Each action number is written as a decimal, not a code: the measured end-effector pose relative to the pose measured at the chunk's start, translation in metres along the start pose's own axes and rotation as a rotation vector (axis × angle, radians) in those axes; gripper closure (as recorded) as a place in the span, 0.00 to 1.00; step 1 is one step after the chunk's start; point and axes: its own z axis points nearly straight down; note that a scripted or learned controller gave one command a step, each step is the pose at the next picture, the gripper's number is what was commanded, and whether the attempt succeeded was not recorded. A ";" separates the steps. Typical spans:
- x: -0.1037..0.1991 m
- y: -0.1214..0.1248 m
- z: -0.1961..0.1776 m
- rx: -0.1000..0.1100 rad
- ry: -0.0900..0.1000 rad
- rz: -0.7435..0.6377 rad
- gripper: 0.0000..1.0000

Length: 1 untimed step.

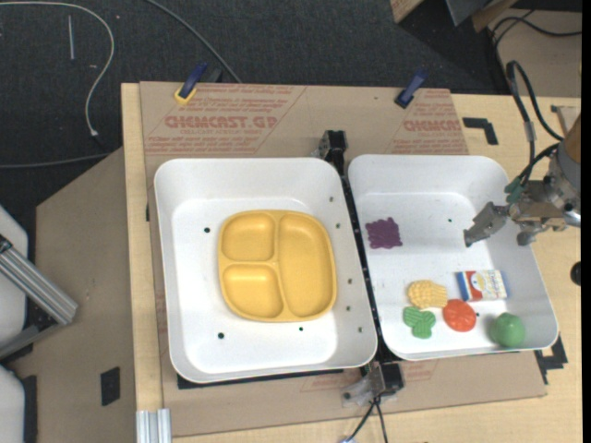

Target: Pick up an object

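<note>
Your hand hangs at the right bin's far right rim, fingers spread and grasping nothing.

You have 6 small objects in that bin: a purple piece alone near the left wall, then a tight cluster toward the front, with a yellow corn-like piece, a green piece, a red piece, a small carton and a green ball. In my judgement the crowding is your main risk: the fingers may land on 2 neighbours or nudge the ball away, and the carton sits close to the wall. The arm is cut off at the right edge, and the small shapes are hard to identify. The left bin holds a yellow divided plate.
</note>
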 end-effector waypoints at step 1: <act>0.000 0.002 -0.006 -0.012 -0.003 -0.003 0.00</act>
